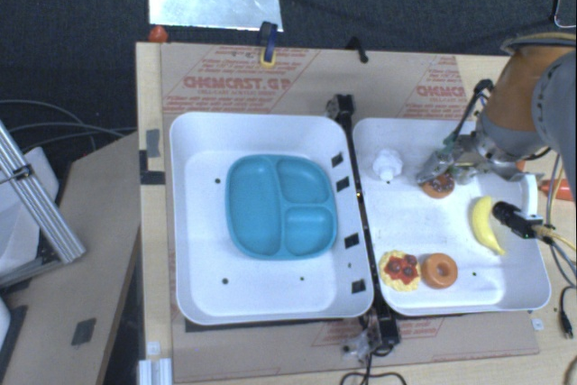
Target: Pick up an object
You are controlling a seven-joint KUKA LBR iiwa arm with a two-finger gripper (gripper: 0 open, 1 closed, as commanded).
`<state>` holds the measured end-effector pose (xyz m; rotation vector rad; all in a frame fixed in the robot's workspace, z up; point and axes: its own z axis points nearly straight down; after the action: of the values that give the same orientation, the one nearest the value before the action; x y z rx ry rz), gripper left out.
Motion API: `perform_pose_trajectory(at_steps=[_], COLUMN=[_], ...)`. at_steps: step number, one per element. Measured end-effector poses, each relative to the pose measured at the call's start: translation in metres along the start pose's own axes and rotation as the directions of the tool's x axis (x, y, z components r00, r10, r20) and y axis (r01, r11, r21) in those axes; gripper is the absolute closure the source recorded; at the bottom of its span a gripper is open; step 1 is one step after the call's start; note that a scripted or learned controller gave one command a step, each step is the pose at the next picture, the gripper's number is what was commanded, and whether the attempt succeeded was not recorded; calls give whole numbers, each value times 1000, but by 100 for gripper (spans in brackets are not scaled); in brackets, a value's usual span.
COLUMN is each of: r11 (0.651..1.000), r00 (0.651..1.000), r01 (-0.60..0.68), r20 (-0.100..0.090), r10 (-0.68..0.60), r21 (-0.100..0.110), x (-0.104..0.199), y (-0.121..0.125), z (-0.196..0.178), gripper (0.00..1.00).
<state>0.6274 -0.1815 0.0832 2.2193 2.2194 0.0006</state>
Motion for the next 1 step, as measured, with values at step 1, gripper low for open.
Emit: perform_pose_trajectory(at_steps=[1], r11=[1000], r00=[1000], r01=[2], r20=[-1], r10=[-2], r21=[-1], x=[1], y=[0], z=[-12], gripper=[100])
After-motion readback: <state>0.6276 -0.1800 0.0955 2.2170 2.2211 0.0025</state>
